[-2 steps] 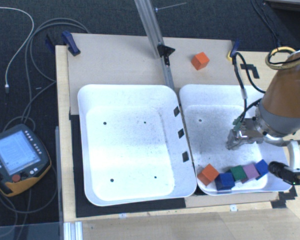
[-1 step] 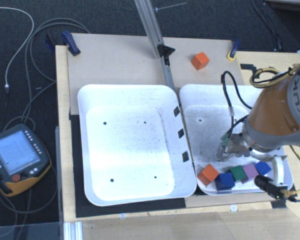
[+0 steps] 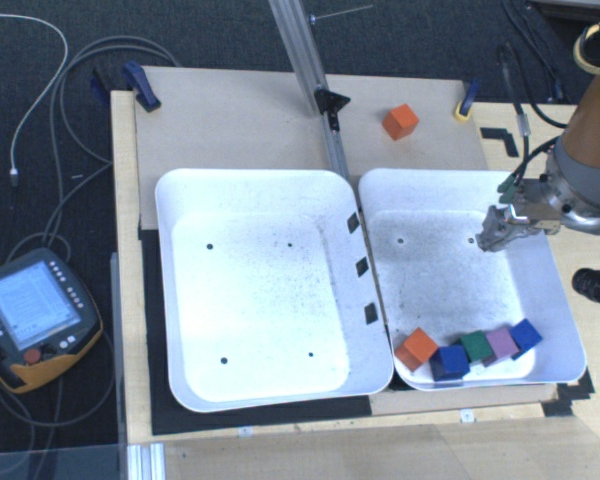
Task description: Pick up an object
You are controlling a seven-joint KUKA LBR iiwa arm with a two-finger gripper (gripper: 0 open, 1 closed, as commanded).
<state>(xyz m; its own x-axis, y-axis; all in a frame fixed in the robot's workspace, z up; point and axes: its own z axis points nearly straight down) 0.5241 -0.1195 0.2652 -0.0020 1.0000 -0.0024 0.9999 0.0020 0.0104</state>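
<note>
Blocks (image 3: 469, 350) crowd the right bin's (image 3: 550, 268) near edge; gripper (image 3: 492, 232) hovers above.

Two bins: left bin (image 3: 260, 298) and right bin (image 3: 450, 268), white, floors speckled with fine dark flecks. Blocks in right bin: orange block (image 3: 416, 348), dark blue block (image 3: 449, 364), green block (image 3: 477, 348), lilac block (image 3: 501, 343), blue block (image 3: 525, 335). Loose orange cube (image 3: 401, 121) on counter. Counter (image 3: 230, 118): pale tan. Clamps: blue clamp (image 3: 140, 85). Floor (image 3: 40, 118): dark carpet.
</note>
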